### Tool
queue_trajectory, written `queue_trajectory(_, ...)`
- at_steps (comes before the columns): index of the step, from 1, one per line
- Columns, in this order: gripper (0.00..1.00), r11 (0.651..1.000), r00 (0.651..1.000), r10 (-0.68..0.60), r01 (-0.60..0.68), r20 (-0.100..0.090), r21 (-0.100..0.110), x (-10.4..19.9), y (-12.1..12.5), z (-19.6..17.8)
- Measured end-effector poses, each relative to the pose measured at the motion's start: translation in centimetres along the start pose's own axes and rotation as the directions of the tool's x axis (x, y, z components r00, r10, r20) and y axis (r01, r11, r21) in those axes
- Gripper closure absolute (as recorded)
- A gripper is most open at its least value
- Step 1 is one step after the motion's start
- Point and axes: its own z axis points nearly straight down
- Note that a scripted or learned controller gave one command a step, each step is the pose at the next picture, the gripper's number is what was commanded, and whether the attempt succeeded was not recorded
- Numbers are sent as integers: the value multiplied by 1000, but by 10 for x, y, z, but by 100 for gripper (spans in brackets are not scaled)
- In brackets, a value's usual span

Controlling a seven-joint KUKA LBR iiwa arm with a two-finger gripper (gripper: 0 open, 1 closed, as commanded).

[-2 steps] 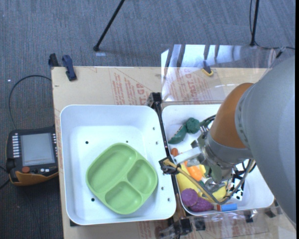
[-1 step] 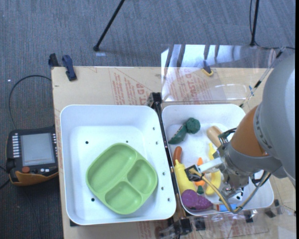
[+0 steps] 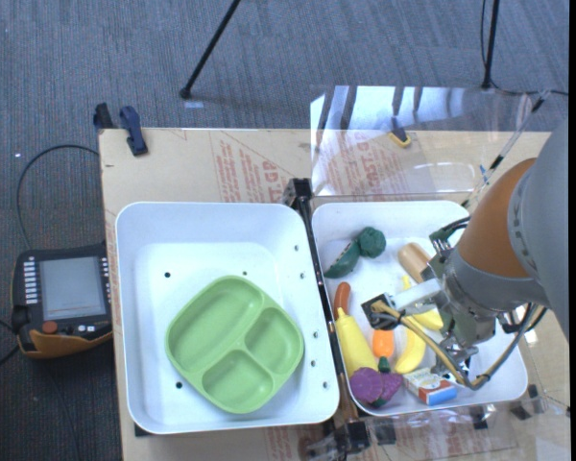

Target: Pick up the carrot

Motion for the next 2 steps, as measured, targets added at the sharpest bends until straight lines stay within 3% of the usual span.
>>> queue_trajectory(1, 0, 978, 978, -209, 209, 8, 3, 10, -55, 3)
queue_trajectory(2, 0, 893, 893, -451, 451, 7, 5, -7, 18, 103)
